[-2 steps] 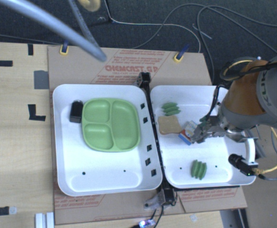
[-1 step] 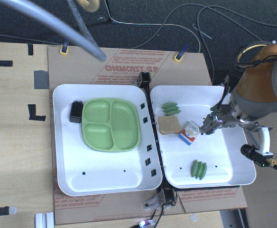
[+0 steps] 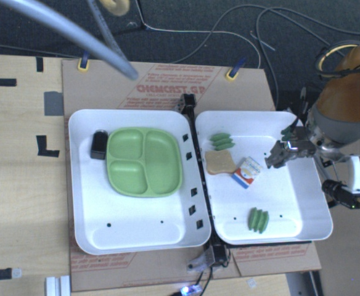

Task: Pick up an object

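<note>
Bins (image 3: 81, 165): smooth white plastic, faint sheen
Divided plate (image 3: 145, 163) in left bin: matt green plastic
Sheet (image 3: 167, 82) under bins: matt brown cardboard

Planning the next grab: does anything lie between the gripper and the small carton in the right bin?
Nothing visible does. The gripper sits just right of the small carton, with bare bin floor between them. The toast slice lies on the carton's far side.

I see the gripper (image 3: 277, 158) over the right bin (image 3: 303, 227), near a small carton (image 3: 246, 171), toast slice (image 3: 219, 162) and two green pods; the left bin (image 3: 81, 184) holds a green divided plate (image 3: 145, 163).
</note>
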### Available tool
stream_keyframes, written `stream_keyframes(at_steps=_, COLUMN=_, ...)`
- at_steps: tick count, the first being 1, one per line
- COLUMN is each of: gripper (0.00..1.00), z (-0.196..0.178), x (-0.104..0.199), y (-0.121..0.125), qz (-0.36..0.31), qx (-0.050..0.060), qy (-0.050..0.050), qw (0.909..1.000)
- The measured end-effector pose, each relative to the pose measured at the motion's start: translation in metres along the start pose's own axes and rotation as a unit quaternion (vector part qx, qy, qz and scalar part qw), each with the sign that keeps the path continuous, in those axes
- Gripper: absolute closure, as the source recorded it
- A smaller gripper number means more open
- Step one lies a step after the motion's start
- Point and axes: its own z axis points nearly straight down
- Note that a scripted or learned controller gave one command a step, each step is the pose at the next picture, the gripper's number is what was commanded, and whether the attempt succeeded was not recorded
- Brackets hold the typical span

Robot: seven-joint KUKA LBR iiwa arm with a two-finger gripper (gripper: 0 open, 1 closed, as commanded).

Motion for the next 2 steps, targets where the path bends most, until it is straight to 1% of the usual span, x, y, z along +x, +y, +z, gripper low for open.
stream_keyframes(at_steps=1, gripper=1.00, z=-0.007, x=0.046, y=0.019, qz=-0.002, qx=0.002, qy=0.001, qw=1.0000)
stream_keyframes(at_steps=2, gripper=1.00, z=0.007, x=0.098, y=0.038, qz=-0.002, qx=0.003, qy=0.001, qw=1.0000)
